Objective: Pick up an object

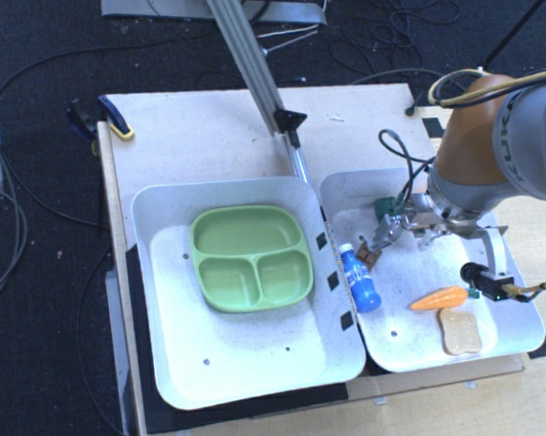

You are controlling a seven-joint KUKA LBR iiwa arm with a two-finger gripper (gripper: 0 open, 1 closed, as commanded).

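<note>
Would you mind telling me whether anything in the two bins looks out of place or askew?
Nothing looks spilled or damaged. The blue bottle lies on its side against the right bin's left wall; the green tray sits flat in the left bin.

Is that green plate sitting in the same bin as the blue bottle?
No, the green plate lies in the left bin, the blue bottle in the right bin.

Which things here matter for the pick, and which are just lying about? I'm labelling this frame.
Job:
end effector
blue bottle
orange carrot
tan bread slice

Lying about:
green divided plate in the left bin
cables on the floor
</note>
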